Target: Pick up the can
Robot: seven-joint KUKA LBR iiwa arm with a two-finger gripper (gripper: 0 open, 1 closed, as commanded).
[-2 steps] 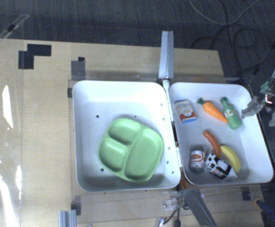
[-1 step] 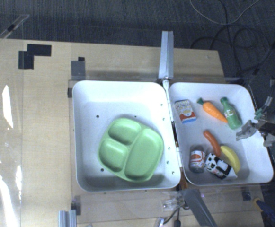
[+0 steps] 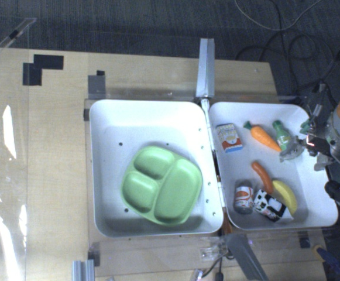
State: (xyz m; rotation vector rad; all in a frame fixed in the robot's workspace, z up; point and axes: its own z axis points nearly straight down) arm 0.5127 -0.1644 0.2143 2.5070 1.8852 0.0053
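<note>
Found the can (image 3: 243, 198) in the right bin (image 3: 322, 218), close to its front-left corner, apparently standing upright with its pale top facing up, so no long axis to line up with across the floor. Touched, or very nearly touched, a black-and-white carton (image 3: 270, 206) on its right, with a banana (image 3: 285, 196) just beyond and an orange sausage-like piece (image 3: 261, 174) just behind. Placed the gripper (image 3: 299, 147) over the bin's far-right part, near a green bottle (image 3: 282, 134) — well apart from the can. Could not tell whether open or closed; saw nothing held. Judged the needed travel as leftward and toward the front edge of the view, past the sausage-like piece and banana, and then a descent on the can's freer left side.
</note>
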